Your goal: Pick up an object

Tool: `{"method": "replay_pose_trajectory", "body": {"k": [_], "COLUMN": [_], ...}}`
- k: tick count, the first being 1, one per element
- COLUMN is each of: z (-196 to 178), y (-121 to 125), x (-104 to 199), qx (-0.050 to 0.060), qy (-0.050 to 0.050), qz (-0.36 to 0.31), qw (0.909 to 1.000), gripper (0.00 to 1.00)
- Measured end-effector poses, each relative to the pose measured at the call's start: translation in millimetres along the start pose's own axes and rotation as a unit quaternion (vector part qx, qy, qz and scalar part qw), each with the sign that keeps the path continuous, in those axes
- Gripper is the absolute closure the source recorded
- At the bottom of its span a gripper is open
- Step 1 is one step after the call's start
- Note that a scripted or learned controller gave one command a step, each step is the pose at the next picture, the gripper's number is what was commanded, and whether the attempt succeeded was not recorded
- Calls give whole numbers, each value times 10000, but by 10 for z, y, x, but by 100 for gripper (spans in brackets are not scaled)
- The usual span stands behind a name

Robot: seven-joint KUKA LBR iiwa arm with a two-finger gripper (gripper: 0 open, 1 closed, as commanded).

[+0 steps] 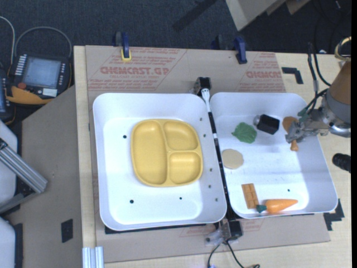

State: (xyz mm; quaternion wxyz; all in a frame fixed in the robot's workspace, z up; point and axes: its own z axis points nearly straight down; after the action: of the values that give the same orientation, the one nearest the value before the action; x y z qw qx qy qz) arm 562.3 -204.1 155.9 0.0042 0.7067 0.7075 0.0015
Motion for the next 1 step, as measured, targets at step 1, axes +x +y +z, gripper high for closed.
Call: {"method": "replay_pose_trajectory", "body": {"k": [1], "z": [-433], "y": [14], "x": [-21], "qx": [7], "qy": [1], "qz": [2], "qw": [10000], "gripper": [100]}}
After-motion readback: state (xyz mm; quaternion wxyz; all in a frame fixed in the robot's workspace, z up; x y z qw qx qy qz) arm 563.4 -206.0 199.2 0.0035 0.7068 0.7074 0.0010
